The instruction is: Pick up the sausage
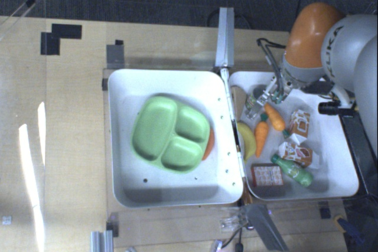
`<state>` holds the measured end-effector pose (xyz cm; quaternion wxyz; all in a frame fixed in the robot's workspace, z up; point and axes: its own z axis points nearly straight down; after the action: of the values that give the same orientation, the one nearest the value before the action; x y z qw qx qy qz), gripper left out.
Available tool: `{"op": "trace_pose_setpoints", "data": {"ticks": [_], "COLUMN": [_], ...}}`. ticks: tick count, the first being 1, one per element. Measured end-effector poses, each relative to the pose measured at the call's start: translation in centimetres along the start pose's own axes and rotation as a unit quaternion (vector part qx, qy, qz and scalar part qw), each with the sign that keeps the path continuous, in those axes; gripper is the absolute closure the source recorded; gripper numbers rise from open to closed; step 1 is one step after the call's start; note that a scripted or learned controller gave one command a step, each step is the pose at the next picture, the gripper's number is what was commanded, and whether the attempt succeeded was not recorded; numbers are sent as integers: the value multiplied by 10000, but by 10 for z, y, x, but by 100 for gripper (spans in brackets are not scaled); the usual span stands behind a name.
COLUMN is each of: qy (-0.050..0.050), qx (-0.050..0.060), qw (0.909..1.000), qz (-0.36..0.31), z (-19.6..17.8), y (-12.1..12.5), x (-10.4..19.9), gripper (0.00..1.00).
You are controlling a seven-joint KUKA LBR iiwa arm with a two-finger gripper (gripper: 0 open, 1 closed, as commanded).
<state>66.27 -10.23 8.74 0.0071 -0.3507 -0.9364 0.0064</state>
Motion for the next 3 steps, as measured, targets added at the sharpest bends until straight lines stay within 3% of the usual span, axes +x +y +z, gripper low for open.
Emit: {"op": "trace_pose_setpoints", "data": {"ticks": [1, 2, 3], "qy": [-86, -38, -9], "qx": [-122, -90, -117], "qw": [9996, 9954, 8966], "qz": [249, 958, 4426], "z": [-1, 1, 1], "y": [2, 3, -12], "x": [20, 14, 30], "gripper": [0, 0, 0]}}
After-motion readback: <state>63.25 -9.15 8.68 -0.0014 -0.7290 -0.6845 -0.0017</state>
